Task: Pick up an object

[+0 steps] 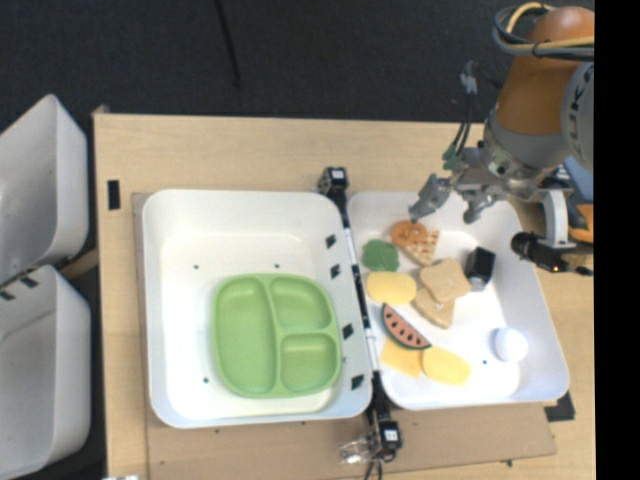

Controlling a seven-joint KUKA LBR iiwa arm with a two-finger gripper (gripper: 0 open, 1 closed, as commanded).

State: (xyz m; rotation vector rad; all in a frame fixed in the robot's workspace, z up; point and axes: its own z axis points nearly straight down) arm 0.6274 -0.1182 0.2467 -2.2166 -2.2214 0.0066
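The gripper hangs spread and unloaded over the far edge of the right bin, nothing between its fingers. Just near-left of it lies a pizza slice. The same bin holds one green piece, three yellow pieces, two tan bread pieces, one watermelon slice, one black block and one white ball. The left bin carries one green divided plate on the worktop.
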